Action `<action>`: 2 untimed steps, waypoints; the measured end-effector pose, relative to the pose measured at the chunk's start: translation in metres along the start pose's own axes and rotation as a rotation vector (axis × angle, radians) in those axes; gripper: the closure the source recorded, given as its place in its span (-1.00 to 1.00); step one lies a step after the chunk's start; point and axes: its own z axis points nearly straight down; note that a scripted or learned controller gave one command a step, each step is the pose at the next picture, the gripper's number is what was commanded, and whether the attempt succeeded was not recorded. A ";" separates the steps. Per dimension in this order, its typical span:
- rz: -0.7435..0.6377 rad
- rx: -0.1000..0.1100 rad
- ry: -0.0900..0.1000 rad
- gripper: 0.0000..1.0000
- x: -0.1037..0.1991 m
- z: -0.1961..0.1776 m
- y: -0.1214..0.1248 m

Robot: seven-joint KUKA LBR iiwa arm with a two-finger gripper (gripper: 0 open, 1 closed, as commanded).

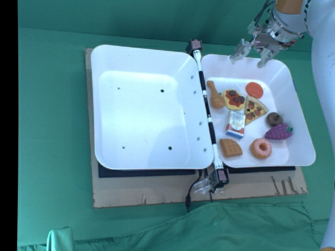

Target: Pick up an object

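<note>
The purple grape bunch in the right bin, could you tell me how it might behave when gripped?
The grape bunch looks like a moulded toy, so probably stiff and light. Its bumpy, rounded surface may let flat fingers slip. It lies beside the chocolate donut, apparently touching, so that would likely get nudged.

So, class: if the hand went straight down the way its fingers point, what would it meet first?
Probably bare floor of the right bin near its far rim. The hand hangs open above there, and the red disc lies nearer the camera. Depth is unclear.
</note>
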 end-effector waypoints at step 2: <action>-0.006 0.015 0.008 -1.00 -0.006 0.072 0.000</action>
